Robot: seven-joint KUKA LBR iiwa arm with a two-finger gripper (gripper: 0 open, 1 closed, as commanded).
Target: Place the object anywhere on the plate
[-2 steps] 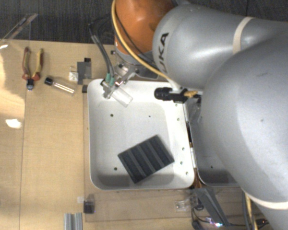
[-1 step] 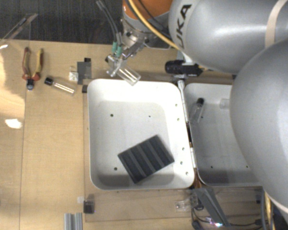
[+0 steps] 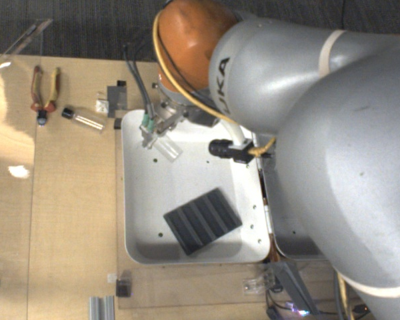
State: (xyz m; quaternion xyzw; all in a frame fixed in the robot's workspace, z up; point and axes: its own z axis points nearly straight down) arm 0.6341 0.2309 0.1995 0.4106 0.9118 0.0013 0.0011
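A black ribbed rectangular plate (image 3: 202, 220) lies tilted in the near half of the left white bin (image 3: 137, 239). My gripper (image 3: 151, 132) hangs over the bin's far left corner, under the arm's orange band. It has a small green part on it. A small pale, see-through piece (image 3: 168, 149) sits just below and right of the gripper on the bin floor; I cannot tell whether the gripper touches it. The big grey arm hides most of the right bin (image 3: 295, 247).
On the wooden bench left of the bins lie orange-handled pliers (image 3: 45, 89), a small clear vial (image 3: 84, 118) and a grey bracket (image 3: 117, 98). A small black block (image 3: 123, 287) and a metal piece (image 3: 101, 307) sit near the front edge.
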